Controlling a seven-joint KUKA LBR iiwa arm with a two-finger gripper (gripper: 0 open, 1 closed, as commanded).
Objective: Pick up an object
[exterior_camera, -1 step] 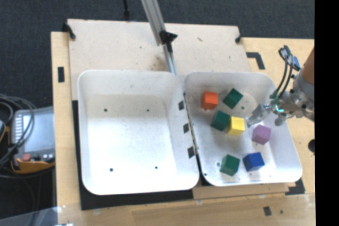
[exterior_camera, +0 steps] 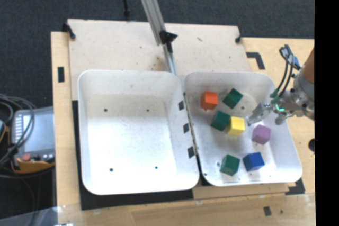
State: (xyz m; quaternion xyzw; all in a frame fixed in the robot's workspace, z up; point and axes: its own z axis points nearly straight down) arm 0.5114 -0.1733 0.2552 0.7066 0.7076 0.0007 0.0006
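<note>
The right bin [exterior_camera: 275,169] holds several small blocks: an orange one [exterior_camera: 210,100], three green ones [exterior_camera: 232,98] [exterior_camera: 220,120] [exterior_camera: 230,164], a yellow one [exterior_camera: 237,125], a purple one [exterior_camera: 261,134] and a blue one [exterior_camera: 253,161]. My gripper [exterior_camera: 267,113] hangs over the bin's right side, just above the purple block and right of the yellow one. Its fingers are spread and nothing sits between them.
The left bin [exterior_camera: 90,114] stands beside the right one, sharing a middle wall. A slanted aluminium rail [exterior_camera: 151,5] rises from behind the bins. A grey control pendant [exterior_camera: 29,137] with cables lies off the bench at the far left.
</note>
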